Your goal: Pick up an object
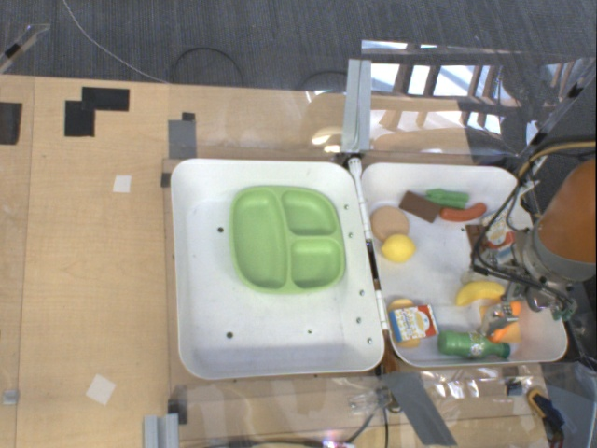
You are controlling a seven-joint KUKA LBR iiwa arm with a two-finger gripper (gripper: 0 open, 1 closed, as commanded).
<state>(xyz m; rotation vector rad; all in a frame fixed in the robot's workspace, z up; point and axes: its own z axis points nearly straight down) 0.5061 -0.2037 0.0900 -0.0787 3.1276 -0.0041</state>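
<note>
The gripper (508, 317) hangs low over the right bin (424, 180).

It is at the bin's right side, just beside the yellow banana (478, 293) and touching or right above a small orange thing (504, 329). The green bottle (471, 345) lies just below. I cannot tell how the gripper is set.
</note>
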